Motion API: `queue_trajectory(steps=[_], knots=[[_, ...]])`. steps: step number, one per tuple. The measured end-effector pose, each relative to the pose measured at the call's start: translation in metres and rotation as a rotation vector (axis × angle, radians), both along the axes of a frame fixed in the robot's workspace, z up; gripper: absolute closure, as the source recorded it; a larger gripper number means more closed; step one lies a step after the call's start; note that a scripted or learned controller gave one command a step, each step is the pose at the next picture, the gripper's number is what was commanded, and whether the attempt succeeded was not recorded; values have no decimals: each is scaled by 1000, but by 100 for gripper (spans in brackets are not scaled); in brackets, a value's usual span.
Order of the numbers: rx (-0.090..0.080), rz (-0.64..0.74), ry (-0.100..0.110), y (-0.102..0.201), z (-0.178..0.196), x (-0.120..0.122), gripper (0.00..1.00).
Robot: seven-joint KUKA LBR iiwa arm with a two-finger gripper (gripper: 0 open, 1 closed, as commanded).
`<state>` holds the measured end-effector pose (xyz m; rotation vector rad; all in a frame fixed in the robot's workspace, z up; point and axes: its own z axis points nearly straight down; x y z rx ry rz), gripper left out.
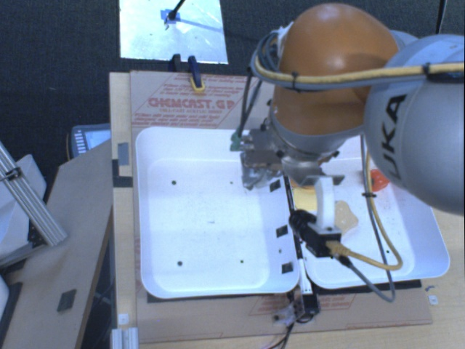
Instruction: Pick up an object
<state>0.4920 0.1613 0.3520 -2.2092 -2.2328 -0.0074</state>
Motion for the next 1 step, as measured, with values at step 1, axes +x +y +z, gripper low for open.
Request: queue_trajectory(steps=[1], knots=[[-2,-14,-9,-64,78,-4,100]])
